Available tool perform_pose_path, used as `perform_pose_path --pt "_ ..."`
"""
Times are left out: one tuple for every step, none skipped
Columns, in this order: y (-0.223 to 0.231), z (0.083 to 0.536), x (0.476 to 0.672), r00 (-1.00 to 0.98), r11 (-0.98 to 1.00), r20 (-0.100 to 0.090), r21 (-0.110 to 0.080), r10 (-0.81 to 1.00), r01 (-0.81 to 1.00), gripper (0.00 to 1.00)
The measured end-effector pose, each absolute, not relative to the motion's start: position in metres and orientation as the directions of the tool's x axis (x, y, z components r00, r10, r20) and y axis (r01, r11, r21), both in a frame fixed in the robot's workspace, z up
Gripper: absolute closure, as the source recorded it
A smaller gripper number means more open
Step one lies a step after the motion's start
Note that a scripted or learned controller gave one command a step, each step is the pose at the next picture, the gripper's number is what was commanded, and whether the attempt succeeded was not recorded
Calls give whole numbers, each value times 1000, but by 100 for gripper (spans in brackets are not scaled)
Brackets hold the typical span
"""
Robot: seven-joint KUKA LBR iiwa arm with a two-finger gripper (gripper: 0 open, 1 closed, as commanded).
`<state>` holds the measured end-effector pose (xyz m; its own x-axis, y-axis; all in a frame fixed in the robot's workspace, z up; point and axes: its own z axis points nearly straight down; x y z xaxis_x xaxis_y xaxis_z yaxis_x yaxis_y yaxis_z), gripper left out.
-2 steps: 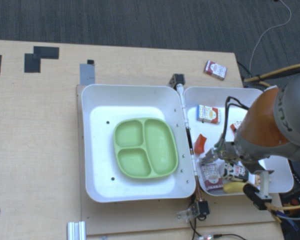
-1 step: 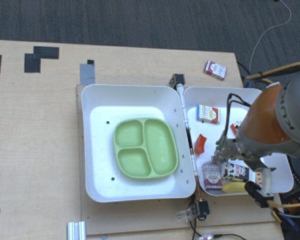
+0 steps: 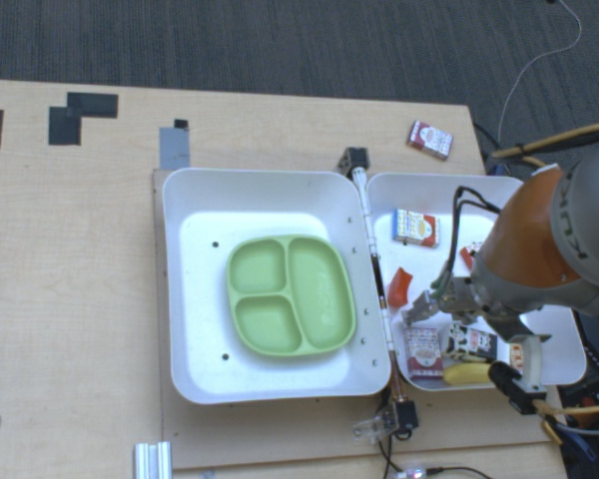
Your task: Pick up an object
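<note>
Hand [image 3: 426, 307]: low in right bin [image 3: 559, 367], above packet [image 3: 423, 347]; grip could not be told.
Left bin [image 3: 180, 297]: held green tray [image 3: 291, 296].

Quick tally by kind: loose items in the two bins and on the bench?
Green divided plate: 1
Small red-and-white boxes: 2
Red packet: 1
Printed packets: 2
Yellow banana-like item: 1
Total: 7; the arm may hide more.

The arm [image 3: 554, 242] covers much of the right bin [image 3: 384, 230] and runs off the right edge. The gripper [image 3: 424, 310] is partly hidden beneath the wrist. Labels on the packets [image 3: 416, 228] are too small to read.
</note>
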<state>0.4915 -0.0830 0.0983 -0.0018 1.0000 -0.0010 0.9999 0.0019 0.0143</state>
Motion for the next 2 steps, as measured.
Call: perform_pose_path --pt "-82 109 493 -5 5 0 18 1000 1000 100" --pt "-82 109 493 -4 4 0 18 1000 1000 0"
